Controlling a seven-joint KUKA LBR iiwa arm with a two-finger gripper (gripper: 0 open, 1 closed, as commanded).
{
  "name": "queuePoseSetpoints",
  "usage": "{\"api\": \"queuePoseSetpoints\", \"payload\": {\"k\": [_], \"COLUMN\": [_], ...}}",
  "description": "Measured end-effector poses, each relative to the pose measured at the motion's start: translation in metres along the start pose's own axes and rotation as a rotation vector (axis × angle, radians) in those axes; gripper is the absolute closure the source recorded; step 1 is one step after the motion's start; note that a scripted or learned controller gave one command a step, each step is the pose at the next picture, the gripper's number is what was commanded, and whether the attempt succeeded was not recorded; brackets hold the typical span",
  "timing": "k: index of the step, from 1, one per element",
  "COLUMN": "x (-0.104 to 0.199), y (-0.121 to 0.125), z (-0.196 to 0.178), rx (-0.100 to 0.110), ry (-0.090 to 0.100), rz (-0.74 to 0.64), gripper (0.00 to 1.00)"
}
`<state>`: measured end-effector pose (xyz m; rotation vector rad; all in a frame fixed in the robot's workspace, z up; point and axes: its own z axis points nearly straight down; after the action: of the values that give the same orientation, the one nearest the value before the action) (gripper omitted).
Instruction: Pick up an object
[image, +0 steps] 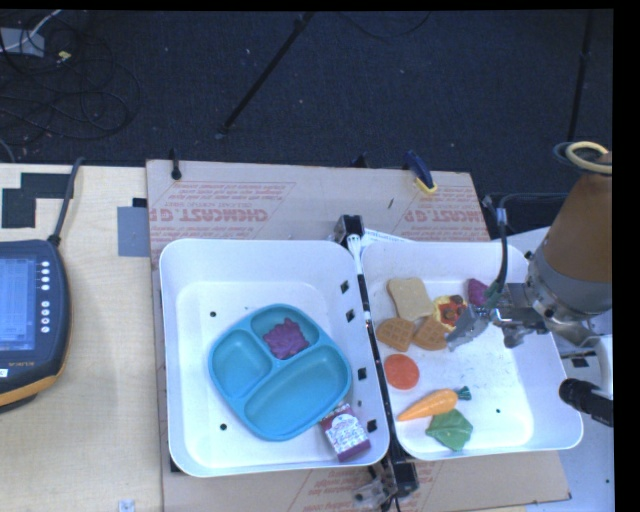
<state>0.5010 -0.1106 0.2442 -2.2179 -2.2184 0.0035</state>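
Two white bins sit side by side. At lower left, a blue tray (280, 375) lies apart. Right of it, toy foods crowd the right bin (530, 425); a waffle (396, 333) lies there. The gripper (468, 328) hovers open, holding nothing. It should drop straight down on one food, then squeeze.

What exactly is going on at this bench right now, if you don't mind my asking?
A robot arm reaches in from the right, its end effector low over the right bin, beside a cluster of toy foods: a bread slice, waffle and cookie. An orange disc, carrot and green leafy piece lie nearer the front. Whether it has gripped anything is unclear. The left bin holds a blue divided plate with a purple item in it.
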Motion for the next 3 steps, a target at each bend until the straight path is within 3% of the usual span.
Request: {"api": "queuePoseSetpoints", "payload": {"k": [1,3], "x": [-0.024,0.008], "y": [0.029,0.146], "z": [0.160,0.156], "rx": [0.003,-0.006], "ry": [0.000,-0.002], "rz": [0.000,-0.003], "gripper": [0.00,0.00]}}
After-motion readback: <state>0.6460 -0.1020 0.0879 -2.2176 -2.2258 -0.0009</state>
